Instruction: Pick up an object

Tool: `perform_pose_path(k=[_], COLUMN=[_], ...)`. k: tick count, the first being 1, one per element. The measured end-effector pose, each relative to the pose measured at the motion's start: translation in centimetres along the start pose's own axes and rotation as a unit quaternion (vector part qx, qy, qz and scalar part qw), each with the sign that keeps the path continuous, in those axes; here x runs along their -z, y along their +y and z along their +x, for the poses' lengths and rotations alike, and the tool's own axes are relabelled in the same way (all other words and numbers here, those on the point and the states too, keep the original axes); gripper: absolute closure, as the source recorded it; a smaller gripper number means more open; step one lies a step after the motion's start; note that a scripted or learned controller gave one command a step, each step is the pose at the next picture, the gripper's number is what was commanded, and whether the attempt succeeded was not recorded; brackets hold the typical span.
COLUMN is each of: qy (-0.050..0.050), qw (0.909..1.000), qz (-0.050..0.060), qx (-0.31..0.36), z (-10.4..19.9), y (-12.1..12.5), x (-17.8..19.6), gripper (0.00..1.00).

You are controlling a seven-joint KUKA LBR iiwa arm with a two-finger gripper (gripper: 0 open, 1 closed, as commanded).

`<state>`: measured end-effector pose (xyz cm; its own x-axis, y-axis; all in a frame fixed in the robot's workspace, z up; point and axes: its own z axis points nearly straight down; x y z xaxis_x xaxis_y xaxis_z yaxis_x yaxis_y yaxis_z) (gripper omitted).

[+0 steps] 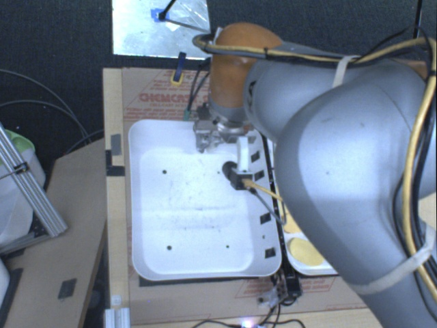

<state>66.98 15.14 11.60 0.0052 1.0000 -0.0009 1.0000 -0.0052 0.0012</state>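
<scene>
Camera view shows the grey arm (355, 156) reaching across from the right. It is bulky enough to cover most of the right bin (313, 270), probably because it has to pass over that bin to work in the other one. The left bin (147, 251) lies open to view, its white floor showing little more than a few dark specks. The orange band (235, 60) stands over that bin's far edge, so the wrist points down there. The gripper (208, 139) hangs low by the far rim; I cannot tell whether it is spread or pressed together, and nothing is seen in it. The likeliest thing to pick, a yellow object (305, 253), lies in the right bin, well apart from the gripper.
</scene>
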Motion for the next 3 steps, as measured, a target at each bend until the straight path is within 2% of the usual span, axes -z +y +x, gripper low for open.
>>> perform_pose_path(k=[1, 2, 3], qy=[0.002, 0.001, 0.001], qw=[1.0000, 1.0000, 1.0000], qz=[-0.008, 0.001, 0.001], qx=[0.003, 0.006, 0.006], z=[-2.1, 3.3, 8.5], y=[0.1, -3.6, -3.6], x=[17.5, 15.0, 9.6], gripper=[1.00, 1.00, 1.00])
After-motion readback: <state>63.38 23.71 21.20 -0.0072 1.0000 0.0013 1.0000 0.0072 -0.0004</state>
